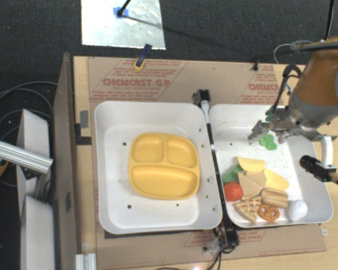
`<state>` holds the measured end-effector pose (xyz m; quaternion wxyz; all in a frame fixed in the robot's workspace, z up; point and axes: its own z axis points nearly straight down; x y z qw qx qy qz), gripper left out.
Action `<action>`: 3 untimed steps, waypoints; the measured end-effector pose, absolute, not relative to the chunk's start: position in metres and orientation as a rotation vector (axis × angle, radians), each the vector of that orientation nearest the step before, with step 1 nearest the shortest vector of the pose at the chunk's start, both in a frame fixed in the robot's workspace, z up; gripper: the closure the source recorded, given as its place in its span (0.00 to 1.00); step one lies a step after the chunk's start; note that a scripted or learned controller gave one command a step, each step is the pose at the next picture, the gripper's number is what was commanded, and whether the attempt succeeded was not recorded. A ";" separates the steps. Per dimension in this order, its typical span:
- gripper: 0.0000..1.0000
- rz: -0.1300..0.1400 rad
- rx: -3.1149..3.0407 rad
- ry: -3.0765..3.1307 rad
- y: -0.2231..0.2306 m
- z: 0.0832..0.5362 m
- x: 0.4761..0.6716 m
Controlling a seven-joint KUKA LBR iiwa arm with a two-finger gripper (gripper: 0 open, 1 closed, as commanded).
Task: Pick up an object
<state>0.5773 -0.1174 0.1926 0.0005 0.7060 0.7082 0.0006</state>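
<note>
hovering over right bin (327, 207), gripper (268, 133) fingers apart above small green piece (267, 142), nothing clamped; approach step; next: descend, close on it.

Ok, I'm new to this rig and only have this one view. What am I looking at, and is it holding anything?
One camera looks down at a slant on two white bins. The grey and orange arm reaching in from the right is the robot; its gripper hovers over the right bin, just above a small green piece. I can't tell if the fingers have it. The left bin holds a yellow divided tray. Toy food is piled near the right bin's front: cheese wedges, a tomato, a pretzel, a white egg.
</note>
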 end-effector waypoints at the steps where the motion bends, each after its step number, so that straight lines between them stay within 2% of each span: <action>1: 0.00 -0.003 2.224 2.219 -0.174 0.126 0.570; 2: 0.00 0.005 2.209 2.228 -0.135 0.084 0.627; 3: 0.00 -0.001 2.223 2.219 -0.161 0.119 0.583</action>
